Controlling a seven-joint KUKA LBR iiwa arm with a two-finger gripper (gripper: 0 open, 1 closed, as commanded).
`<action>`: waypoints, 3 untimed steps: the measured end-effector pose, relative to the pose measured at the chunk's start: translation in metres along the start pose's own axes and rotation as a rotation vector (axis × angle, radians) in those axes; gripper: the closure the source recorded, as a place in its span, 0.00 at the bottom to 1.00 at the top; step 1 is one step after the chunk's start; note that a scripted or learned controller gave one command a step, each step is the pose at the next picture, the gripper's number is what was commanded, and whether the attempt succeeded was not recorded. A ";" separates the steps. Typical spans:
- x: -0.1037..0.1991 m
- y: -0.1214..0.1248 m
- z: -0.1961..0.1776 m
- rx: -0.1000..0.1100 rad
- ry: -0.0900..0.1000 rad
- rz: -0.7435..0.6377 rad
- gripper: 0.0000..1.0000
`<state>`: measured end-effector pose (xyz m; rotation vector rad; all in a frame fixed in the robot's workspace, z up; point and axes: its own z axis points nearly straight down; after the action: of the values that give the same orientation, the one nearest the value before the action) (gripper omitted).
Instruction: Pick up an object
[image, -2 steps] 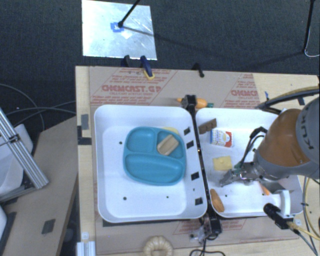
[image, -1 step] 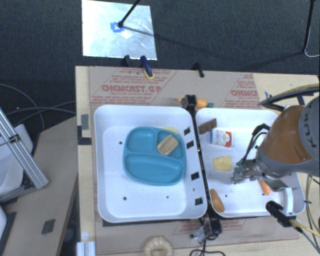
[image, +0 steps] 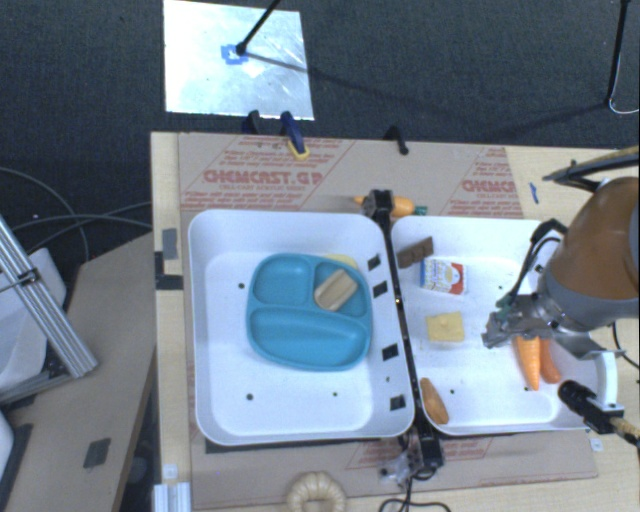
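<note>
Two bins side by side on the bench

The left bin (image: 215, 330) holds a divided tray (image: 300, 335) with a block (image: 336, 290) at its 2 o'clock. In the right bin (image: 480, 420), a carton (image: 443, 275) lies at 12 o'clock of a flat square (image: 446, 327), a carrot (image: 529, 362) at its 3 o'clock.

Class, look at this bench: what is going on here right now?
A grey robot arm reaches in from the right, its gripper low in the right bin beside a carrot. A yellow block, small carton and brown piece lie nearby. The left bin holds a blue tray.
</note>
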<state>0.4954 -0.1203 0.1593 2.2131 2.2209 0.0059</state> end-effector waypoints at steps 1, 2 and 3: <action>-0.009 0.007 -0.051 0.000 0.000 0.000 1.00; -0.009 0.009 -0.066 0.004 0.001 -0.001 1.00; 0.034 0.042 -0.066 0.003 0.003 -0.006 1.00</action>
<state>0.5367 -0.0861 0.2258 2.2093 2.2307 0.0054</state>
